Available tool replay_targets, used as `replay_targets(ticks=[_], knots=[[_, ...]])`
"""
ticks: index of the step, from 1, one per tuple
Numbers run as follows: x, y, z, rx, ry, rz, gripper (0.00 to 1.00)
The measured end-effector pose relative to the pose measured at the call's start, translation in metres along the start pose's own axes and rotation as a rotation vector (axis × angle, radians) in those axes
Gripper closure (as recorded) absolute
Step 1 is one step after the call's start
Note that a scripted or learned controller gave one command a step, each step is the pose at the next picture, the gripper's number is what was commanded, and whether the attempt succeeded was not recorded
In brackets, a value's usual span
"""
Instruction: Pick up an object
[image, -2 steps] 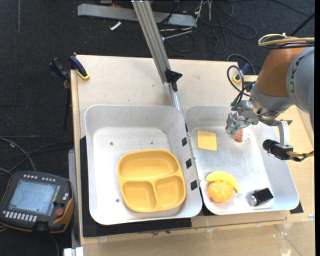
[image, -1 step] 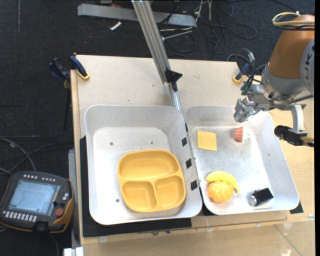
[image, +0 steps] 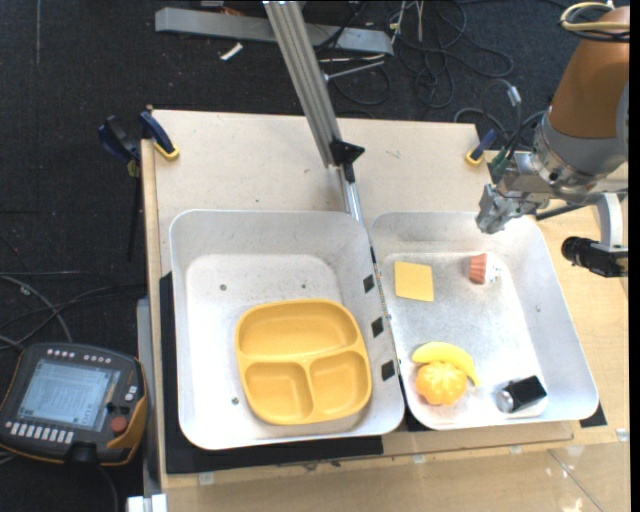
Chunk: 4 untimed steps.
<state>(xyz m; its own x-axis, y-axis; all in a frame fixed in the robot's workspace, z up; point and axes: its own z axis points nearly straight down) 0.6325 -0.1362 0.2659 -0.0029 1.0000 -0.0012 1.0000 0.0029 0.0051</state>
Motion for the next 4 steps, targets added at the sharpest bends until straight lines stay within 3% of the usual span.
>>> replay_targets(ticks=[3, 4], knots=[[0.147, -0.04, 0.027, 0.008, 0.003, -0.005, 1.0], [0.209, -0.056, 0.026, 0.008, 0.004, -0.007, 1.0]])
